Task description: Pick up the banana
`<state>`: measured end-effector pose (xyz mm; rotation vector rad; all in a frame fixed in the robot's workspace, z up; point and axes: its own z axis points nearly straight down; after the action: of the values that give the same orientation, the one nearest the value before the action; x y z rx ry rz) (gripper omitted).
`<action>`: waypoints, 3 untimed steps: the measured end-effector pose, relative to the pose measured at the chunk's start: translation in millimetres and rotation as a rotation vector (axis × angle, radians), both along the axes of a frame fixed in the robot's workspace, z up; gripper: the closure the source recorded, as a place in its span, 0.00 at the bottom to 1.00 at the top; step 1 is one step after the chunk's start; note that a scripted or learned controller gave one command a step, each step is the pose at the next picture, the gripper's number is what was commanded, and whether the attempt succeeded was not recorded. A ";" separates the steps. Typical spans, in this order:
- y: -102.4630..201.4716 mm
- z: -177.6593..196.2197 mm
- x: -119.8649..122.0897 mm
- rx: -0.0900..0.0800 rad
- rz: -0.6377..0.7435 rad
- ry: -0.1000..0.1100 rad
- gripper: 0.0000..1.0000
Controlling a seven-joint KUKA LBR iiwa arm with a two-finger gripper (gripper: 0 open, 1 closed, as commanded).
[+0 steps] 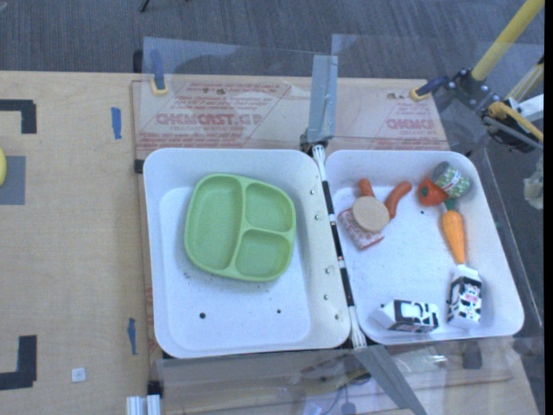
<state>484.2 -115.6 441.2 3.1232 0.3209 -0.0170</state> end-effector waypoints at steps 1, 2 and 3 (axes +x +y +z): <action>-0.1 -0.1 0.0 0.000 -0.001 0.000 0.00; -0.4 8.1 2.7 -0.003 0.001 0.004 1.00; -0.3 8.0 2.7 -0.003 0.000 0.004 0.00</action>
<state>486.9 -116.0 449.2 3.1210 0.3209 -0.0237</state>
